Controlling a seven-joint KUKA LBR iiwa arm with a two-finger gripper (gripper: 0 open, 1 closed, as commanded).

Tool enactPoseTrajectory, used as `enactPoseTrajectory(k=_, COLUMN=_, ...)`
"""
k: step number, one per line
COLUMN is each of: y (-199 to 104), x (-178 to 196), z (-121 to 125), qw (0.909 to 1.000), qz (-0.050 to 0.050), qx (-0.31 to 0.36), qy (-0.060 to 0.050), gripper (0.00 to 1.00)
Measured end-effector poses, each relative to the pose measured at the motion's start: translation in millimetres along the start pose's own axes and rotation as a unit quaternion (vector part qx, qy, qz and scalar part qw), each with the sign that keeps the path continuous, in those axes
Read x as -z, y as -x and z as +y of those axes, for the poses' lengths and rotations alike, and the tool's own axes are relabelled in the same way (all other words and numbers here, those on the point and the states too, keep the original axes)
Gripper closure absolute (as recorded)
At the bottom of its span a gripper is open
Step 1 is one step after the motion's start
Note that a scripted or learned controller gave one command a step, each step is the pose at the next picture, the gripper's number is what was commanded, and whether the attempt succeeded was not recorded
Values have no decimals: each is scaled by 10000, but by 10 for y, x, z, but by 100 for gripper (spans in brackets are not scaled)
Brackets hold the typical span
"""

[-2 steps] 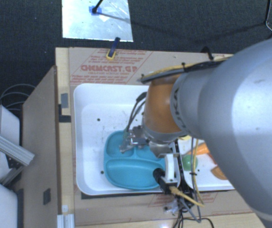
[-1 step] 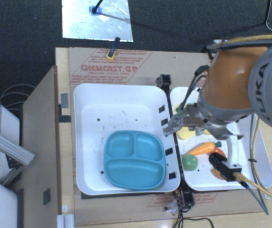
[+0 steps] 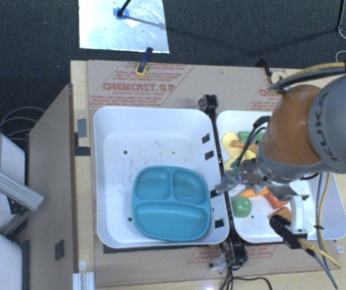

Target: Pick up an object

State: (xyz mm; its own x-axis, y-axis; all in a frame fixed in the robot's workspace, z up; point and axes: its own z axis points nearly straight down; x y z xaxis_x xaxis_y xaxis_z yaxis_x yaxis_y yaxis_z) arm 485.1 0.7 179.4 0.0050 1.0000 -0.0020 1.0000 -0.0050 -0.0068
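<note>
Nothing picked yet, I'd say. My arm's over the right bin (image 3: 336,222), where the green ball (image 3: 241,206), yellow piece (image 3: 230,141) and orange bits (image 3: 277,200) lie; blue plate (image 3: 172,202) sits left.

Left bin (image 3: 109,138): blue divided plate (image 3: 172,202) in its near right part. Bench (image 3: 161,83): brown printed board, yellow-blue clamp (image 3: 143,65) at far edge. Floor beyond: silvery sheet (image 3: 121,17).

Grey arm (image 3: 342,125) with orange band (image 3: 294,125), black lettering, black and yellow cables.
</note>
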Motion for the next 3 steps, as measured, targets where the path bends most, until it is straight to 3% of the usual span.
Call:
enactPoseTrajectory(k=1, y=264, x=74, z=16, qw=10000, qz=6, qx=17, qy=40, gripper=0)
enactPoseTrajectory(k=2, y=-339, x=46, z=12, qw=10000, qz=19, qx=70, qy=39, gripper=0)
enactPoseTrajectory(k=3, y=-1283, x=467, z=282, qw=9999, qz=33, qx=95, qy=68, gripper=0)
